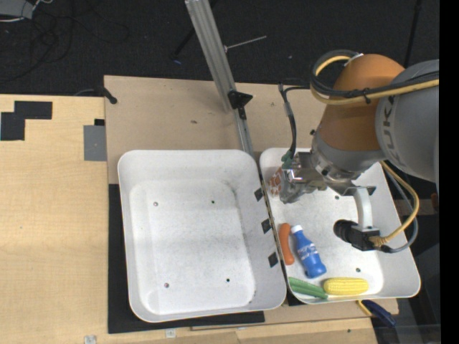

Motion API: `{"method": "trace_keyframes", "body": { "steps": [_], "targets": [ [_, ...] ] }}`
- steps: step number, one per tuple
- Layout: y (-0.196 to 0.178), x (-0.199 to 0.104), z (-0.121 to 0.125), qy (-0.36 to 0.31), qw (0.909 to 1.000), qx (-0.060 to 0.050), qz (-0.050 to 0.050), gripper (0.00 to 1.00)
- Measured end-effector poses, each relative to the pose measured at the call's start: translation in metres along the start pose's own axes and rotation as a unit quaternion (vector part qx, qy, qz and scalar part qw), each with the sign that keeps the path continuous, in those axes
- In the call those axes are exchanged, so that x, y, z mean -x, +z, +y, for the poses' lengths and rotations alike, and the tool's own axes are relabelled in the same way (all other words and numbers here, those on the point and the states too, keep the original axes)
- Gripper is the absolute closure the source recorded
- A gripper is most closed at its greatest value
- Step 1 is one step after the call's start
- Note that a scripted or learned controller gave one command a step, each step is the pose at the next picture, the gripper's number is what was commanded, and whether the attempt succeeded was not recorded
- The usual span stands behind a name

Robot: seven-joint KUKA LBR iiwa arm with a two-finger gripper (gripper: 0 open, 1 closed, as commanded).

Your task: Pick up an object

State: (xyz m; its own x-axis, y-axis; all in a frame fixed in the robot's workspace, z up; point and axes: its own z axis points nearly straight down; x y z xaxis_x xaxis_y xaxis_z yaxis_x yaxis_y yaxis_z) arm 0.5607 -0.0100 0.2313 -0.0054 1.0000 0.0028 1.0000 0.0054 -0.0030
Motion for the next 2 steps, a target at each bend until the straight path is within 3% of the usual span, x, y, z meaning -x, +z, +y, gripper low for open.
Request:
{"method": "trace_keyframes", "body": {
  "steps": [2],
  "targets": [
    [-0.003,-0.085,0.010,0.001,1.0000,0.000,-0.001,1.00]
  ]
}}
